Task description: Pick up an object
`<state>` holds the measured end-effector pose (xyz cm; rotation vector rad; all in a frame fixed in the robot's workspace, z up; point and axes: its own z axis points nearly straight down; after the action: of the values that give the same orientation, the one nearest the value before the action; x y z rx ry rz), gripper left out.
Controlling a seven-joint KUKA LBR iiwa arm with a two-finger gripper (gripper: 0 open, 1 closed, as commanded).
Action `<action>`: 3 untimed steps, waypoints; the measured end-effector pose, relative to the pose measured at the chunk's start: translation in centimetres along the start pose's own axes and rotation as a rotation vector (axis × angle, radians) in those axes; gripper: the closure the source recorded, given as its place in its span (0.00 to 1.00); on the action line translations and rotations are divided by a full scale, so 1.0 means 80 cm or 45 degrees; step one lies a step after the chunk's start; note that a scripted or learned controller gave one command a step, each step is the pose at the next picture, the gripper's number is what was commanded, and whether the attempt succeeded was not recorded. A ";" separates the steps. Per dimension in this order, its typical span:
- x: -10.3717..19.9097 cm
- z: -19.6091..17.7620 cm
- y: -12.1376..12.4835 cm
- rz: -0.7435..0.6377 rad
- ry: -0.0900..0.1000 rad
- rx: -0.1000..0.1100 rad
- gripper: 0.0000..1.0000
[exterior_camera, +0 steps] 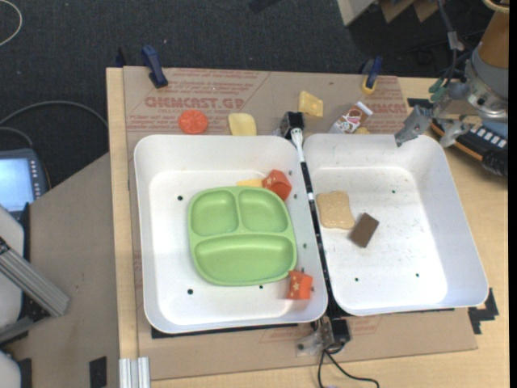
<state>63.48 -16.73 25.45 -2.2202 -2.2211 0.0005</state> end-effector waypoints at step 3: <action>-0.015 0.213 -0.184 0.009 0.000 0.005 0.00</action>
<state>48.71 -17.90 8.46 -2.2263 -2.2109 0.0044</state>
